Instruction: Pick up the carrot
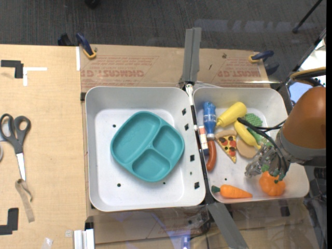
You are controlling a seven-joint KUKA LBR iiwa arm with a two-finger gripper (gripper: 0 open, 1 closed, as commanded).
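1. The carrot (236, 192) lies on its side along the near edge of the right bin (275, 95), pointed end toward the bin's near right corner, leafy end toward the divider.
2. The claw (265, 162) hangs low in the same bin, just right of the carrot and apart from it; whether it is apart or together cannot be told (dark cables blur it).
3. An orange pepper-like toy (272, 184) sits directly beneath the claw.
4. Farther back lie a pizza slice (228, 145), a hot dog (210, 155), a blue bottle (209, 115) and a yellow squash (232, 113).
5. The left bin (98, 149) holds a teal divided plate (148, 146).
6. Scissors (15, 139) rest on the table (41, 191) at far left.
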